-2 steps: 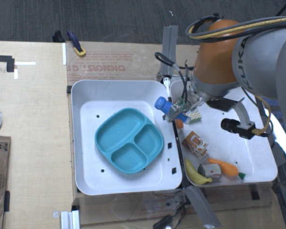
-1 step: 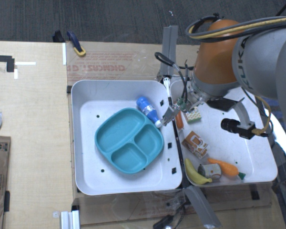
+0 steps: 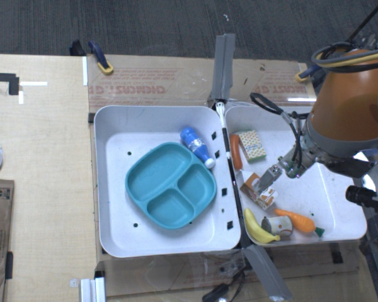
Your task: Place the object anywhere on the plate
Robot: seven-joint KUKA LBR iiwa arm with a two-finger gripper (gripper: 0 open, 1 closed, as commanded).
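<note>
Right bin (image 3: 340,231), near its left wall: gripper (image 3: 269,180) low over a small brown-and-white carton (image 3: 259,191). Likely the intended object, though the task does not name which. Fingers look to straddle the carton's upper end; too small to tell whether they are spread or pinching. No firm grip visible.

Around the carton, clock-face from it:
- 12 o'clock: speckled sponge block (image 3: 252,145), apart.
- 11 o'clock: orange sausage-like piece (image 3: 236,152) along the divider.
- 5 o'clock: banana (image 3: 259,228), with a small cup-like item (image 3: 281,225) just beside it.
- 4 o'clock: toy carrot (image 3: 297,220).

Left bin (image 3: 107,187): teal three-compartment plate (image 3: 170,184), bare. Blue-and-white bottle (image 3: 196,146) at the plate's 1 o'clock, touching or just beside its rim.

Risks, as judged:
- Carton lies tilted; an off-centre close could squeeze it out or pivot it.
- Carton sits close to the divider wall; a finger may catch the wall or the orange piece.
- Transfer must clear both bin walls; a weak pinch may drop it in the gap.
- Release near the 1 o'clock rim could strike the bottle or leave the carton half off the plate.
</note>
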